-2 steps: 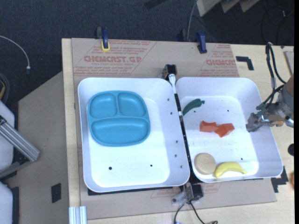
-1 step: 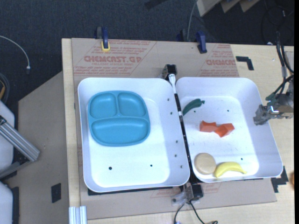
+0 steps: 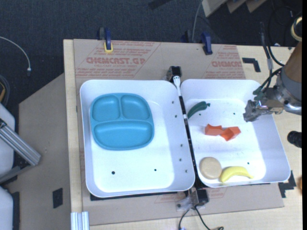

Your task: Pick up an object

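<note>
The hand [image 3: 253,110] hangs over the right bin's [image 3: 268,174] right edge, its grip state impossible to tell, apparently in the approach step, with the red piece [image 3: 221,131] mid-bin and the banana [image 3: 235,173] near the front edge, so next it must descend onto one.

Robot lab — clamped bench [image 3: 144,56], white bins [image 3: 134,176], cables [image 3: 196,18]

Even, fairly bright overhead light. Two shallow white plastic bins [image 3: 134,176] near overexposed, little surface detail. Soft faint shadows under small objects at lower right. Dark blue-grey carpet [image 3: 72,8] in upper frame dim. Overall slightly soft focus, mild grain.
</note>
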{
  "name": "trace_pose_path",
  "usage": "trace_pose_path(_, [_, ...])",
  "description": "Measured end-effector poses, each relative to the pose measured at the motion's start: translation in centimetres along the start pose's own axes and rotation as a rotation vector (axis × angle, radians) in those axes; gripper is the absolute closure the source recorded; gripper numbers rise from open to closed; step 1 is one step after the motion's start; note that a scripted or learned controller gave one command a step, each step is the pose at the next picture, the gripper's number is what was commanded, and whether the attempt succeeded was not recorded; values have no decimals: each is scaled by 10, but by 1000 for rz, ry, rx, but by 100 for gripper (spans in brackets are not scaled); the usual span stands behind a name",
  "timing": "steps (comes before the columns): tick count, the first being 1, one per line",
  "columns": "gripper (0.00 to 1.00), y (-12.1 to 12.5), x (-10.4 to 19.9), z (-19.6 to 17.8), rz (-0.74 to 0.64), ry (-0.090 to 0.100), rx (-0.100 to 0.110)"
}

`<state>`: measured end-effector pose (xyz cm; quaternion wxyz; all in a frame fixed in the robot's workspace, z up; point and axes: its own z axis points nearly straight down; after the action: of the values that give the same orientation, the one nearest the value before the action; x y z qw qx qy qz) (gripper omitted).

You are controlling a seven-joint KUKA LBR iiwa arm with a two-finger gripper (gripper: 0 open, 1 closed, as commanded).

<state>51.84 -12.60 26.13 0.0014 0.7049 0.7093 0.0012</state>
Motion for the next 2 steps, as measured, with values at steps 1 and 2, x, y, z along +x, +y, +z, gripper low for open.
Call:
trace_pose_path(1, [100, 24, 43, 2, 3, -1, 1])
trace_pose_path(2, [100, 42, 84, 3, 4, -1, 1])
